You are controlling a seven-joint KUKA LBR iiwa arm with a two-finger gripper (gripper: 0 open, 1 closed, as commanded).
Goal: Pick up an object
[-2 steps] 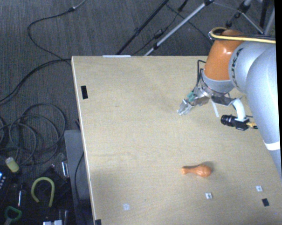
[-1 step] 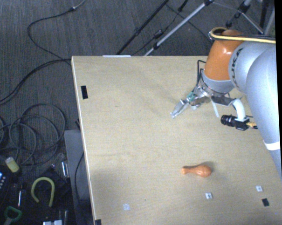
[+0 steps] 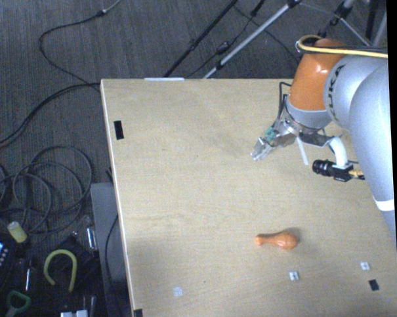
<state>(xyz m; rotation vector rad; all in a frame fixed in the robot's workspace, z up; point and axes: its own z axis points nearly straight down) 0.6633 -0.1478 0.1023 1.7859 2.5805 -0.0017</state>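
On the counter [image 3: 186, 188]:
Object: orange pear-shaped piece [image 3: 278, 240], lying near the front, well apart from the gripper.
Gripper [image 3: 260, 150]: above mid-counter; fingers' state cannot be told.
Writing: none legible.

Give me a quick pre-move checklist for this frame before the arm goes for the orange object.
1. Target in view: ok. The orange pear-shaped object lies unobstructed on the tan surface.
2. Gripper located: ok, up-right of the middle of the surface, well away from the object.
3. Gripper carrying anything: ok, nothing seen in it.
4. Finger opening: cannot tell, too blurred.
5. Path to the object: ok, bare surface between them.
6. Clutter near the object: ok, flat small markers nearby but apart from it.
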